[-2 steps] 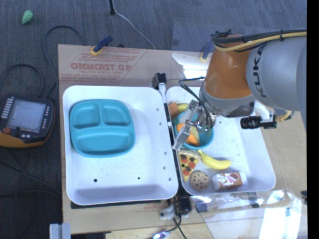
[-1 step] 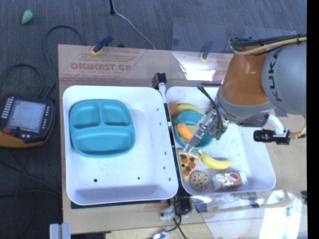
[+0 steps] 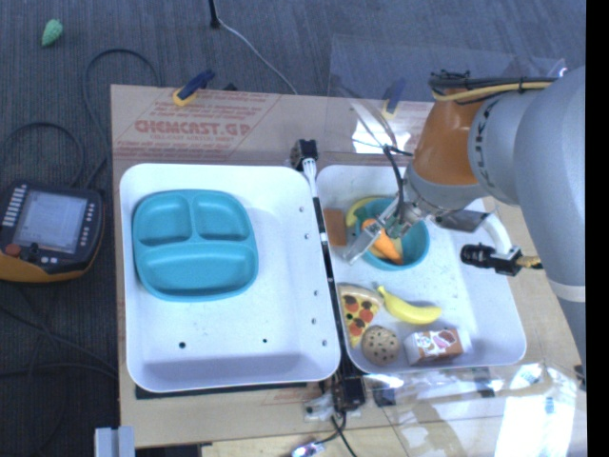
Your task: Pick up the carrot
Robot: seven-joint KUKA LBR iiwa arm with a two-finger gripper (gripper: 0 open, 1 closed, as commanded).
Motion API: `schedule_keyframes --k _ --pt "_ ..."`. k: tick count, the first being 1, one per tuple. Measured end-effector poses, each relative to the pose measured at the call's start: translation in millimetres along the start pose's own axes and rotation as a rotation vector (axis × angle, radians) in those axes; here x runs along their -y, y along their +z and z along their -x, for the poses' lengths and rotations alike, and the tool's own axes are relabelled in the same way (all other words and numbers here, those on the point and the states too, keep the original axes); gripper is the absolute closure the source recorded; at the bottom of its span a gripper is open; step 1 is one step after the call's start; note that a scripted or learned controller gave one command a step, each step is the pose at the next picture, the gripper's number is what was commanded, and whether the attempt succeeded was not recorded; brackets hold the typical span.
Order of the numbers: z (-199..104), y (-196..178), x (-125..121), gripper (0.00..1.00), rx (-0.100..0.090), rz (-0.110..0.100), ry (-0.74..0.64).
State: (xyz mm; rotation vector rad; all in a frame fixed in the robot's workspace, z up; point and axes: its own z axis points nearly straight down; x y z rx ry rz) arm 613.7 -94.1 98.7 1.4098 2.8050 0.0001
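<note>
Leftmost, off the bench, a handheld control pendant (image 3: pixel 48 228) lies on the dark carpet, with a small green scrap (image 3: pixel 52 32) on the floor well above it. Next comes the left white bin (image 3: pixel 171 350), which holds a blue divided tray (image 3: pixel 195 244) toward its upper left. A black clamp (image 3: pixel 304 153) sits at the top of the seam between the two bins.

The right white bin (image 3: pixel 485 322) holds the rest. A teal bowl (image 3: pixel 416 246) sits in its upper half with a yellow-green piece (image 3: pixel 360 212) at its left rim, and the carrot (image 3: pixel 386 246), orange, lies inside this bowl. The gripper (image 3: pixel 379 239) reaches down into the bowl, touching or just over the carrot; whether its jaws are open or closed on anything cannot be told from this angle. Below the bowl lie a pizza slice (image 3: pixel 356 309), a banana (image 3: pixel 411 307), a brown cookie (image 3: pixel 381 345) and a small red-and-white carton (image 3: pixel 435 345). The grey arm (image 3: pixel 533 150) with its orange band (image 3: pixel 447 146) enters from the right.
</note>
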Motion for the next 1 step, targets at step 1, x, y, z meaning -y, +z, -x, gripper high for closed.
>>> schedule_keyframes --k 1 --pt "-0.4 -7.0 3.6 1.0 -0.006 -0.013 0.003"
